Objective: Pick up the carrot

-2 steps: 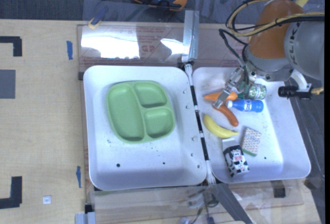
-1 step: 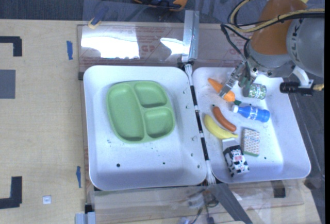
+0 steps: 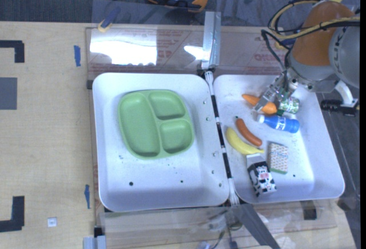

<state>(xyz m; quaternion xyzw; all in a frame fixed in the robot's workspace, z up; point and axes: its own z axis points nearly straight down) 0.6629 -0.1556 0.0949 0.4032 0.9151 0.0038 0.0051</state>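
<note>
Carrot (image 3: 255,102): lay in right bin (image 3: 329,182), far end, partly covered by tool (image 3: 273,97). Tool's grip could not be told. Arm (image 3: 320,47) reached down from right, elbow cut off.

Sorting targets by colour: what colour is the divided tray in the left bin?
Light green tray, clearest in the camera view.
</note>
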